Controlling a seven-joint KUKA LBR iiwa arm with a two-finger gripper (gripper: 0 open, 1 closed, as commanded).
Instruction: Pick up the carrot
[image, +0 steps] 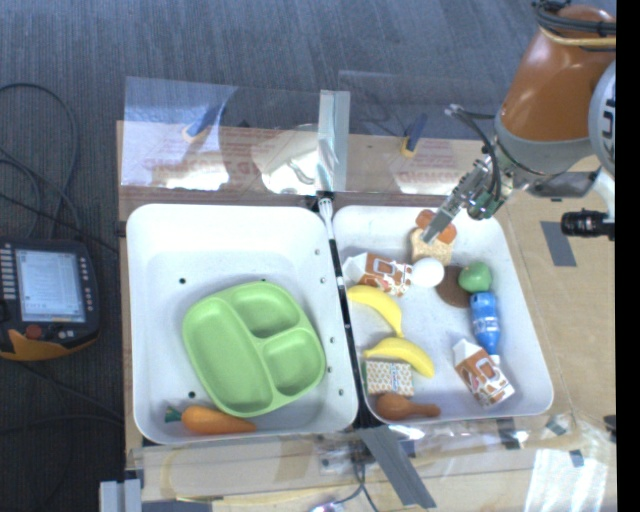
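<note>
Closest to me, the orange carrot with a small green top (207, 421) is lying on its side in the front corner of the left shallow white plastic bin (150, 300), just beside the near edge of the light green plastic tray with three compartments (254, 347). The carrot is touching nothing else, and it is well apart from the arm.

In the right white bin (525, 330), at the front, a brown toy piece (405, 406) is lying near a small patterned box (389, 378). Next to them two yellow bananas (385, 328) are resting, and on the right side a small red and white carton (482, 374) and a blue bottle (485, 322) are lying. Farther back a green round fruit (476, 276), a white egg-shaped ball (428, 272) and another red and white carton (384, 272) are sitting close together.

At the far end of this bin, the claw (436, 232) of the grey and orange arm (550, 90) is hanging over an orange and white package (432, 236), at the back corner. The claw is pointing down at a slant. I cannot tell how far it is open, or whether it is gripping anything.

Everything is standing on the brown tabletop (575, 330).
</note>
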